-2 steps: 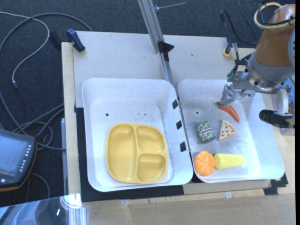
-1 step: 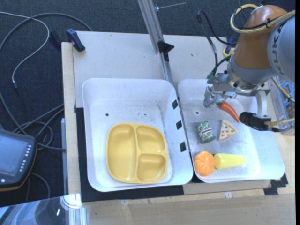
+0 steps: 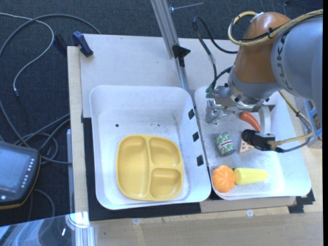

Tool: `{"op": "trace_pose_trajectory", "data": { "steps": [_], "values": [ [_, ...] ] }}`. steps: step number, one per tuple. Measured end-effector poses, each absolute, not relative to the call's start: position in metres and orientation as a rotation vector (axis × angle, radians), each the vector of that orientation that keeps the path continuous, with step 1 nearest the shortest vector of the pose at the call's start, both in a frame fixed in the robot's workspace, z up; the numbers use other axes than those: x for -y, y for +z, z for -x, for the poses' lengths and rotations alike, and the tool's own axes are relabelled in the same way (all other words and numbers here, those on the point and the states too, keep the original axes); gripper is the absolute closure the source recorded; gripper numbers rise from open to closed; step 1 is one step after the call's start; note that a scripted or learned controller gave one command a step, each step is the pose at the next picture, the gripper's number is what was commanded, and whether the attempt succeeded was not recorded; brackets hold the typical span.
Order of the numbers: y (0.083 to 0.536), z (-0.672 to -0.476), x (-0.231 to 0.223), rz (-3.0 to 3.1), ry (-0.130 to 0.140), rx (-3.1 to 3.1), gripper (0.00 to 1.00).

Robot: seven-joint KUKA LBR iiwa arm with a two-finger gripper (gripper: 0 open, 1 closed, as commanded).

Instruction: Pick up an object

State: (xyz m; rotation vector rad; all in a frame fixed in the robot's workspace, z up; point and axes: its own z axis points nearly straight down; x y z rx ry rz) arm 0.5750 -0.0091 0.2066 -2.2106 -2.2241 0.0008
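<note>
My gripper (image 3: 212,117) hangs over the far left part of the right bin (image 3: 292,181), near the wall between the two bins. Nothing shows in its grasp. A small green patterned can (image 3: 224,144) lies just in front of it, to the right. An orange-red carrot-like piece (image 3: 250,120) lies to its right, partly under the wrist. A little tan wedge (image 3: 246,147) sits beside the can. At the bin's near edge lie an orange pumpkin (image 3: 223,178) and a yellow corn-like piece (image 3: 250,176), touching each other.
The left bin (image 3: 102,111) holds a yellow divided plate (image 3: 150,166). An aluminium post (image 3: 164,19) rises behind the bins. A blue clamp (image 3: 82,43) sits at the bench's far left corner. Cables and a tablet (image 3: 15,173) lie on the floor to the left.
</note>
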Motion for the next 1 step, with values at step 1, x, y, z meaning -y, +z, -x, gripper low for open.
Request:
{"op": "trace_pose_trajectory", "data": {
  "steps": [1],
  "values": [
    [0.2034,-0.5653,-0.0458,2.21,0.001,2.225,1.0]
  ]
}}
